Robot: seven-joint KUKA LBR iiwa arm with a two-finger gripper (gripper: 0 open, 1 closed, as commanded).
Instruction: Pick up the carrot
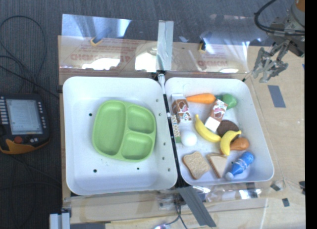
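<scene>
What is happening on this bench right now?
A robot arm is set to pick up the carrot, which lies at the back of the right bin among toy foods: two bananas, bread slices, an egg and a bottle. The gripper hangs outside that bin, past its far right corner, holding nothing, so the pick has not begun. The left bin holds a green tray.

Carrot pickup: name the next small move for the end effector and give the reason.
Probably carry the end effector leftward and toward the camera until it hangs over the carrot. It now sits outside the right bin, beyond its far right corner, while the carrot lies at the bin's far edge beside a green piece.
</scene>
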